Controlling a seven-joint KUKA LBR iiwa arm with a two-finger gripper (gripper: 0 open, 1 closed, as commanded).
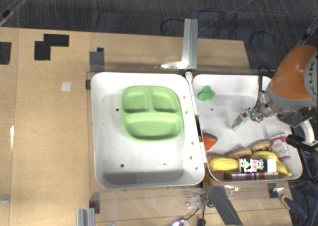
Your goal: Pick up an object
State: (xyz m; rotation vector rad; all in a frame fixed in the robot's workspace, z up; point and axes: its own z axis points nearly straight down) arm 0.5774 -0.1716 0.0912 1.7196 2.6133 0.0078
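- Lying nearest the camera, along the right bin's (226,83) front wall: a banana (224,164) at the left end, and a black-and-white carton (257,165) just right of it, flat on its side, with a second banana (271,157) showing behind it.
- A dark red marker (251,176) lies between that carton and the bin's front wall.
- Small red-and-white carton (279,145) sits at the front right corner of the right bin, just behind the second banana. A brown stick-like piece (248,148) lies left of it; its kind cannot be told.
- Strawberry toy (209,141), red with a green cap, rests against the right bin's left wall, just behind the first banana.
- Gripper (241,119) hangs over the middle of the right bin, tilted down to the left. Whether its tip is spread or closed cannot be told; no item is seen in it.
- Arm (294,83), with its orange band, comes in over the right bin's right side.
- Green broccoli-like toy (205,93) lies at the right bin's far left corner, well apart from the gripper.
- Left bin (107,120) adjoins the right bin's left wall and holds a green divided plate (150,112), three compartments, toward its far half.
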